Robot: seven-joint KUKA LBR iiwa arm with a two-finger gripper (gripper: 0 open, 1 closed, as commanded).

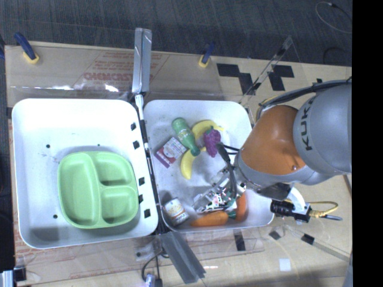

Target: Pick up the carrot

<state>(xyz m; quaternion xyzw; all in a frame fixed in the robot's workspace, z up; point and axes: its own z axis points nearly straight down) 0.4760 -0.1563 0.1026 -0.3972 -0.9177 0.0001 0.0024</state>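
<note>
The pincer (222, 197) is lowered into the right bin (157, 113), just above the carrot (210, 219). Its opening cannot be told. A green tray (99, 189) is seen in the left bin (24, 160).

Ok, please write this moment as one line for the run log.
task: pick carrot | gripper: low in right bin, just above carrot | carrot: lying on bin floor | tray: left bin

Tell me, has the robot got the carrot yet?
Not yet. Done: the claw is down in the right bin, just above the carrot. In hand: nothing I can see; the carrot lies on the bin floor. Left: grip and lift it.
</note>
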